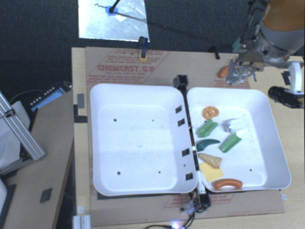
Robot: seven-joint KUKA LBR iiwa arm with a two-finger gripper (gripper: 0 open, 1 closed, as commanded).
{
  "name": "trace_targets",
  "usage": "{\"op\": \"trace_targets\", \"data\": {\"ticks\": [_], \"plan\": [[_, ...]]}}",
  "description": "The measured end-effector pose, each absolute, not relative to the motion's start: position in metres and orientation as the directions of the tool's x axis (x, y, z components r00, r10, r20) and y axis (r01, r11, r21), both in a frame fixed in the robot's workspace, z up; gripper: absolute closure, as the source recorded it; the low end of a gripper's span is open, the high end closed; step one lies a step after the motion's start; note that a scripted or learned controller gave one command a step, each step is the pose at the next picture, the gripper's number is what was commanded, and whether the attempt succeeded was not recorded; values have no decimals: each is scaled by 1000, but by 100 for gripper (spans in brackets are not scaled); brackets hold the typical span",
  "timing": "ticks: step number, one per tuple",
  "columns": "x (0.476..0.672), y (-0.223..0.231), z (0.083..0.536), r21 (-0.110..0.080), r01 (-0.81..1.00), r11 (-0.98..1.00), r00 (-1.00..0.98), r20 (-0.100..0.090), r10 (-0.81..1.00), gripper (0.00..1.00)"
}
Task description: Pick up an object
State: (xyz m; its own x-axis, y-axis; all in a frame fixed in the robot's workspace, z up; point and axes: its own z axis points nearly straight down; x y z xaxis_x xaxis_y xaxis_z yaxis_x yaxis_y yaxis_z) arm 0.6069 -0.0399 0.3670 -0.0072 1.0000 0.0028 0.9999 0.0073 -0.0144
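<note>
Your silver two-finger gripper (237,77) hovers past the far rim of the right white bin (274,128); finger state: cannot tell. Orange pretzel-shaped toy (210,112) and the other pieces lie unpicked inside. Pick not yet begun.

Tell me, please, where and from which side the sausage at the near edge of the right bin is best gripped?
Grip the sausage across its narrow middle, coming straight down from above. It lies flat and slightly curved, lengthwise along the near wall of the right bin, so the gripper should probably close across its width. The yellow block crowds its left end, so stay toward the middle.
</note>
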Motion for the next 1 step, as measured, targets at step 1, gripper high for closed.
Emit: {"op": "trace_targets", "data": {"ticks": [1], "plan": [[516, -32, 333, -7, 1000, 1, -1, 1, 1000, 100]]}}
